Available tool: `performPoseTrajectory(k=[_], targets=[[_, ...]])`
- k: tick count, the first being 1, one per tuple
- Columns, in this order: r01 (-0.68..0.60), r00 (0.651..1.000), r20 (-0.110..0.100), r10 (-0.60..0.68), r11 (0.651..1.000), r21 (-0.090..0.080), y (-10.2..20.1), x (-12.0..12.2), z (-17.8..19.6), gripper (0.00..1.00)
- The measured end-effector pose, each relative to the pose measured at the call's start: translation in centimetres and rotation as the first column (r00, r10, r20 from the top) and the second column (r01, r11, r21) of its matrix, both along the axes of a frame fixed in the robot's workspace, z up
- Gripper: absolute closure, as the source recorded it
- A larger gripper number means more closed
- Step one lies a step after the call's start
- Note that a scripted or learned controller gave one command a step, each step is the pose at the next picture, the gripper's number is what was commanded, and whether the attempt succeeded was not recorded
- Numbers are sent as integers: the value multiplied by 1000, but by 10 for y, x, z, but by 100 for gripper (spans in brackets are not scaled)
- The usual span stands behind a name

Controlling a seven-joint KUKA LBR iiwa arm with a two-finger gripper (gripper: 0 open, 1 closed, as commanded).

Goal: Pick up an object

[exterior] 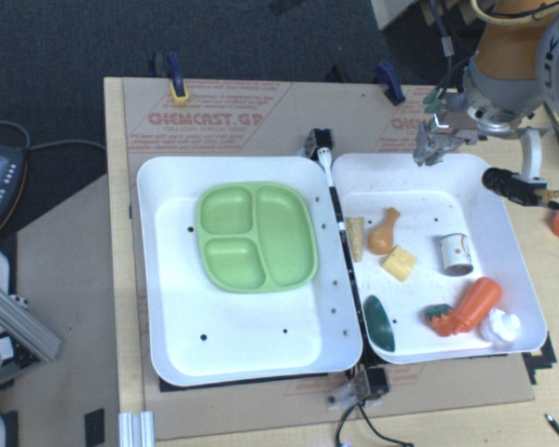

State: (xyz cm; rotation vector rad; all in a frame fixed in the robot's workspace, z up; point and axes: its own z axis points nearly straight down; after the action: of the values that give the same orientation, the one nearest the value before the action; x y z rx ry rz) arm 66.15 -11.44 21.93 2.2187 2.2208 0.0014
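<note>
1. Bench: brown board point(261, 110) on dark carpet, clamped at the far edge; two white bins side by side.
2. Writing: red print on the board reads roughly "CHEMCAST"; the rest is too blurred.
3. Left bin point(168, 324): green divided plate point(257, 237).
4. Right bin point(517, 250): can point(455, 253), carrot point(468, 307), cheese wedge point(400, 264), drumstick point(384, 231).
5. Gripper point(431, 149): above the right bin's far rim, holding nothing; finger spread cannot be told.
</note>
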Motion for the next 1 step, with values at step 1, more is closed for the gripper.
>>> performPoseTrajectory(k=[1], targets=[[0, 1000, 2, 0, 1000, 0, 0, 1, 6, 100]])
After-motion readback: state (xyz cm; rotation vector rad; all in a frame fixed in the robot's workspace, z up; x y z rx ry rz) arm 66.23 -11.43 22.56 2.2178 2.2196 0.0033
